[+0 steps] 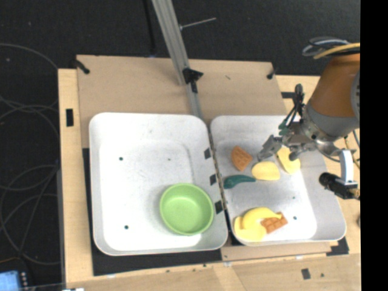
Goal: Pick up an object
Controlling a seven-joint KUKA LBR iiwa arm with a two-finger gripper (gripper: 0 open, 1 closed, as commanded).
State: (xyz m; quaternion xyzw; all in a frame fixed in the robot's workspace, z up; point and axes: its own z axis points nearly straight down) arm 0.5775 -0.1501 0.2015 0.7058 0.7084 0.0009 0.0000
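My gripper (280, 152) hangs over the right bin (321, 223), near its right-centre, with its fingers spread open. One finger (267, 147) reaches down toward a pale yellow rounded piece (265, 171). A second yellow piece (287, 162) lies just under the other finger; I cannot tell whether it is touched. An orange wedge (241, 158) lies left of them. A teal, stem-like item (239, 180) points toward the bin's left wall. At the front sits a yellow lump (253, 222) with a small orange piece (274, 224) on it.
The left bin (121, 144) holds a green bowl (186, 208) near its front right corner. A slanted metal pole (176, 47) rises from behind the bins' shared wall. The arm's orange band (336, 96) stands over the bench's right edge.
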